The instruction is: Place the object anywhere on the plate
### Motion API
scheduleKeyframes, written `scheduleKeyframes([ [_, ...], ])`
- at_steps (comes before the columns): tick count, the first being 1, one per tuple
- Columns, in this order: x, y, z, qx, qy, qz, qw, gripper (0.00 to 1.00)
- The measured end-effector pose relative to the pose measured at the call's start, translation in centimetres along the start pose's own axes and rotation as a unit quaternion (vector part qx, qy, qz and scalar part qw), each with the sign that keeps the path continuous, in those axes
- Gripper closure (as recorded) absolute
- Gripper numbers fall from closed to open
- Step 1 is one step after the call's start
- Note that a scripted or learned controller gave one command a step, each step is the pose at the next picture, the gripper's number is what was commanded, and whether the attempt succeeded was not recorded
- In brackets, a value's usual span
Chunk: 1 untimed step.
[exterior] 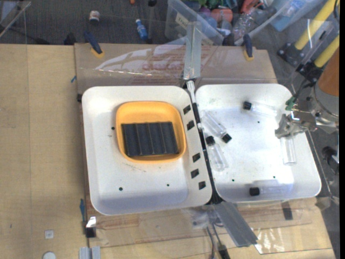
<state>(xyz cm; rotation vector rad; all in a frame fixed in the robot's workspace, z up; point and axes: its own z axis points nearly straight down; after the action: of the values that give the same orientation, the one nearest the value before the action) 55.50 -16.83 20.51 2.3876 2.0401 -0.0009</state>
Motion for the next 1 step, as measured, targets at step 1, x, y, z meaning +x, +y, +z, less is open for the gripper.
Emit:
scheduleKeyframes([
  [1, 2.07, 4.3, 3.36, -0.001, 0.0, -0.033, 0.9995, 1.0],
])
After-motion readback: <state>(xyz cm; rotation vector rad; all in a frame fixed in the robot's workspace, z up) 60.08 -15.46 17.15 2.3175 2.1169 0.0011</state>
